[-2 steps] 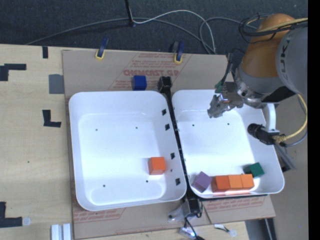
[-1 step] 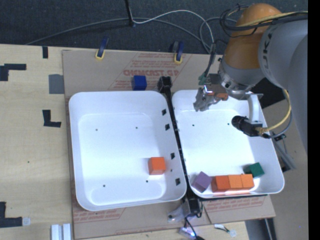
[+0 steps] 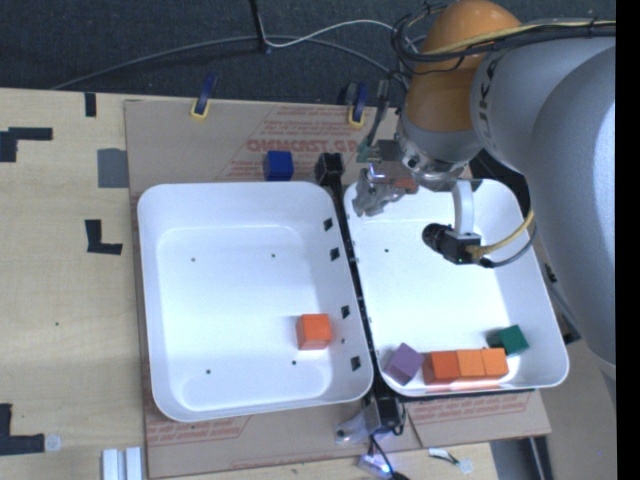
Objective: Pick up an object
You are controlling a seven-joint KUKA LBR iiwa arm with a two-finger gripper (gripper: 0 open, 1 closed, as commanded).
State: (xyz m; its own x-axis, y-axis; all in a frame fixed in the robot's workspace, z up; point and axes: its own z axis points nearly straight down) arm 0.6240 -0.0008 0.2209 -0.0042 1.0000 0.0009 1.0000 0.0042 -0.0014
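My claw is hanging over the far left corner of the right shallow white plastic bin, close to the divide where the two bins meet. Whether its fingers are apart or together, I cannot tell; the metal parts are bunching into one blur from this angle. Nothing is showing between them.

Objects lying well away from my claw, toward the near rim of the same bin: a small purple block, and just beside it a long orange block lying flat against the near wall. A small dark green cube is sitting at the far end of that orange piece, further from my claw.

In the left shallow white plastic bin, a small orange cube is resting toward its near right area, well apart from my claw.

Beyond the bins, on the brown cardboard sheet covering the tabletop, a small blue cube is sitting to the left of my claw.
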